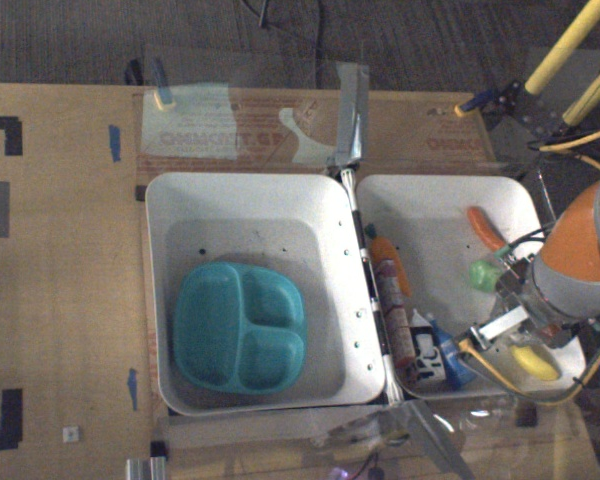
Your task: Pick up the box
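Nearest you, along the right bin's (420, 200) front wall, lies the box (442, 354): blue with a white and black printed face, just right of the divider between the two bins. A long dark package (396, 320) lies beside it against the bin's left wall, running away from you, with an orange bottle (385, 256) at its far end. At the front right of the same bin you can see a yellow object (533, 362), partly under the arm (578, 258).

The gripper (500, 326) sits low over this bin, just right of the box and above the yellow object. You cannot tell from this view whether it is wide or narrow, and nothing shows held in it. Just beyond it lies a small green object (485, 274), and farther still an orange, carrot-like piece (486, 228).

In the left bin (242, 198) you have one thing: a teal divided plate (240, 326), lying flat toward the front left.
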